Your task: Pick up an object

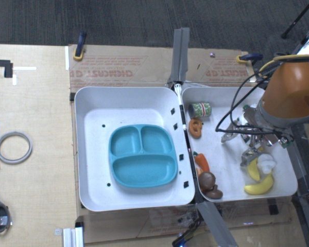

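The claw (252, 153) is seen low over the right bin (222, 161), hung beneath the grey wrist and the orange band of the arm (291, 94), which enters from the right edge. Dark cables loop off the wrist to the claw's left. Whether the fingers are parted or closed cannot be told: the metal parts blur together against the white floor, and nothing is clearly seen between them.

Directly below the claw, touching or nearly touching it, a yellow banana (258, 181) is noted, curved along the bin's near-right corner. A small white rounded object (266, 162) lies just right of the claw's tip, against the banana's upper end; contact with the claw cannot be judged.

Well to the claw's left, along the bin's left wall, four items are recorded. A green can (201, 109) lies on its side, up and left. An orange ring-shaped piece (195, 128) sits just below the can. A carrot (201, 162) is found level with the claw, far left. A brown rounded object (208, 184) lies below the carrot, at the near-left corner.

Farther left, past the divider, the left bin (92, 138) holds a blue sectioned plate (142, 155), flat and centred.

On the surface (31, 189) beyond both bins, far left of the claw, a grey ring (12, 147) is seen lying flat.
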### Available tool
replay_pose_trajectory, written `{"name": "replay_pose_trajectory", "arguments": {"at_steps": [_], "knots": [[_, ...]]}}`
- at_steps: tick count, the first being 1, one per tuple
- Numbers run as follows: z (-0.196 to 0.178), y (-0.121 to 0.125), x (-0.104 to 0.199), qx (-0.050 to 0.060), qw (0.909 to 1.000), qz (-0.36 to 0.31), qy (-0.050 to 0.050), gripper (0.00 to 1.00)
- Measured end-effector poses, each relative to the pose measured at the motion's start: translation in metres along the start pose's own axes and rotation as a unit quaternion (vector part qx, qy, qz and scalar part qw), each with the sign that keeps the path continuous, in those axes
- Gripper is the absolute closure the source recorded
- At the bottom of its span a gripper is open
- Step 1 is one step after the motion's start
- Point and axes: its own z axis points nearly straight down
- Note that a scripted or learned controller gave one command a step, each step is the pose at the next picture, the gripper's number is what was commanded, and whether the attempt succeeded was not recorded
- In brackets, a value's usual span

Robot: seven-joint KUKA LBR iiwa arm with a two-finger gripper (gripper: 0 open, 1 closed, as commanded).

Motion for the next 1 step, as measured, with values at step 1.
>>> {"name": "replay_pose_trajectory", "arguments": {"at_steps": [1], "knots": [[0.0002,-0.005,0.057,-0.001,1.0,-0.008,0.001,0.0]]}}
